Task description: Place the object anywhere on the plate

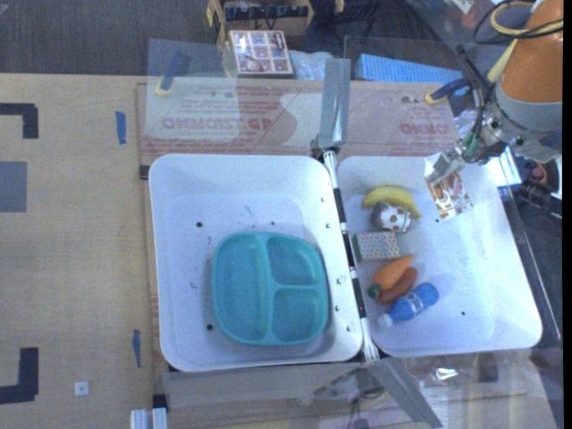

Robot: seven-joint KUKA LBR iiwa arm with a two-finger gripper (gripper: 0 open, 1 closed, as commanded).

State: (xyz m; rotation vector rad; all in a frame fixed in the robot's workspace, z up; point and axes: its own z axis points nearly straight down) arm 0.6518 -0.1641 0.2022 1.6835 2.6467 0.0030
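I count two shallow white plastic bins side by side on the pale wooden counter (71, 266). The left bin (179, 195) holds one thing: a teal plastic plate with three compartments (270, 288), lying flat toward the bin's near right side, nothing on it.

The right bin (500, 302) holds the loose pieces, clustered along its left side. I make out one yellow banana (391, 196) at the top of the group, one small round white-and-dark object (391, 217) touching just below it, one flat rectangular speckled sponge-like block (375, 245) below that, one orange carrot-shaped toy (393, 273) with a second, darker reddish piece (401, 285) pressed against its lower side, and one small blue plastic bottle with a white cap (408, 304) lying on its side nearest me.

The grey arm with its orange band (534, 61) comes in from the right, and the pincer (458, 160) sits over the right bin's upper part. A small white carton with red print (448, 191) hangs just under it, tilted, apparently pinched between the fingers at its top edge, clear of the plate and well apart from it.

Beyond the bins lies a cardboard sheet (241, 119) with red lettering that reads reversed; I cannot make out the words. One open brown cardboard box (259, 3) and one small printed packet with red squares (260, 52) sit on the floor farther back. Blue tape marks dot the counter.
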